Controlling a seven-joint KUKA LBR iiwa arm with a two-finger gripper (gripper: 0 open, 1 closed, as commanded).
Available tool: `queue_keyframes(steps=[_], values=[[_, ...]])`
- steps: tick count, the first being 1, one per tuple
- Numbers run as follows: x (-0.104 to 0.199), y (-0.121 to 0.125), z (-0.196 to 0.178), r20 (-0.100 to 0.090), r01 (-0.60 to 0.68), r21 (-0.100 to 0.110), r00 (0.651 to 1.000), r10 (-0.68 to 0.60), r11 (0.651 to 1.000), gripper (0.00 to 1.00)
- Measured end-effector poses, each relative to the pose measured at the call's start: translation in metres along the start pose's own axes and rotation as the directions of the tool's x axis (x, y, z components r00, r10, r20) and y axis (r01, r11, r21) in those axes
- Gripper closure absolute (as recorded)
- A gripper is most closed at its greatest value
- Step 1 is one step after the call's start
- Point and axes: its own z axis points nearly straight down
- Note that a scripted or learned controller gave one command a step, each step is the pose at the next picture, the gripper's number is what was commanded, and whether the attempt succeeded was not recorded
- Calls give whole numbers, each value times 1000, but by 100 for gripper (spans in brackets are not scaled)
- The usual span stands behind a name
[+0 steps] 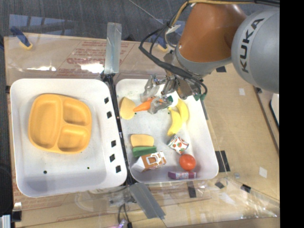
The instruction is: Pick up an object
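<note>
Your gripper point(159, 95) hangs low over the far end of the right bin point(209, 141), its fingers splayed either side of a toy carrot point(142, 106) but not visibly closed on it, so nothing counts as held. The carrot lies between a pale yellow wedge point(127, 108) and the banana point(178, 118) (both crowd the target). You look to be at the grasp step: next comes closing squarely on the carrot, then a straight lift. The yellow tray point(59, 123) sits in the left bin point(19, 141).
</note>
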Motion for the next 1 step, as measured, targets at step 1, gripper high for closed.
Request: queue_keyframes(steps=[1], values=[[53, -54, 74, -4, 325, -4, 946, -325, 946, 100]])
